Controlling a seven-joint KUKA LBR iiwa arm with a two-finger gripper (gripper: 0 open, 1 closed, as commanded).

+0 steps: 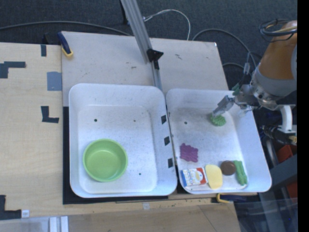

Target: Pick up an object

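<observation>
My gripper (219, 111) reaches in from the right over the right bin (251, 129), its grey fingers pointing down-left onto a small green object (218, 120) near the bin's upper right. The fingertips touch or sit just above that object. Along the bin's front lie a purple piece (189, 152), a red and white packet (193, 177), a yellow item (214, 176), a brown round item (228, 167) and a green elongated piece (240, 172).
The left bin (77, 100) holds a green bowl (105, 160) at its front left. A slanted metal pole (140, 28) crosses the back of the bench. Cables lie behind the right bin.
</observation>
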